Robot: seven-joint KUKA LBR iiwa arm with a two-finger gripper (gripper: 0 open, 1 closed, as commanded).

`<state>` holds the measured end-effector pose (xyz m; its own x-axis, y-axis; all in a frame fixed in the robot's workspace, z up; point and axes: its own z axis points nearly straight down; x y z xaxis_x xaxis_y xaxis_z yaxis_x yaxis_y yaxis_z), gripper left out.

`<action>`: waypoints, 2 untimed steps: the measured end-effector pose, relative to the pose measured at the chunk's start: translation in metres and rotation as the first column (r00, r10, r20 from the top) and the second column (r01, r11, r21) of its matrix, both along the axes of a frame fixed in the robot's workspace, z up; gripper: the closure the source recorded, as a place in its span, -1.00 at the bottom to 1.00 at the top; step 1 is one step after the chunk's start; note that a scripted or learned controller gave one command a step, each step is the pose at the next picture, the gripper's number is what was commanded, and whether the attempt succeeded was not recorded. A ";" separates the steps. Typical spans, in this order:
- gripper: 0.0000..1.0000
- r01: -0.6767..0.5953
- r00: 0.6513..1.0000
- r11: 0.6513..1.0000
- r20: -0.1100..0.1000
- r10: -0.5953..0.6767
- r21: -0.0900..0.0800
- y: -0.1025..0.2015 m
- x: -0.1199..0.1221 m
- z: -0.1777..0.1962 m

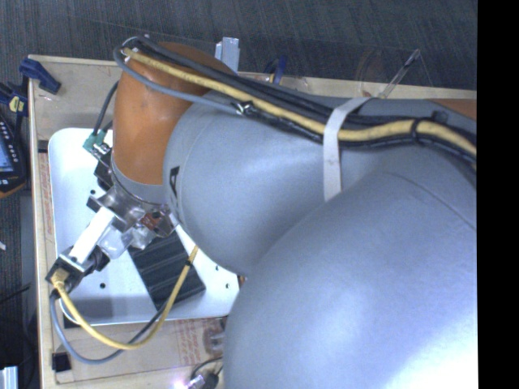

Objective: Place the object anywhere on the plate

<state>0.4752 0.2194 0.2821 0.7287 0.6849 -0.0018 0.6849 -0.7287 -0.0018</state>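
- Bench (40, 112) with white bin (65, 217) at left, arm (324, 241) looming over most of it.
- Gripper (136, 227) low in bin; wide or narrow, can't tell.
- Object and plate probably hidden under arm.
- Looks mid-pick or mid-place; next calls for lifting clear.

The arm (324, 217) is so close to the camera it blocks most of the bench, and the frame's bottom and right edges cut it off. The left bin (65, 217) peeks out only at its left side and near corner, the rest buried under the wrist. The gripper (150, 225) is a jumble of metal, too cluttered to read.
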 end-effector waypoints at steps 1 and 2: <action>1.00 -0.126 0.992 0.992 -0.005 0.126 0.002 0.000 -0.001 -0.010; 1.00 -0.215 0.977 0.977 -0.001 0.215 0.002 0.000 0.000 0.027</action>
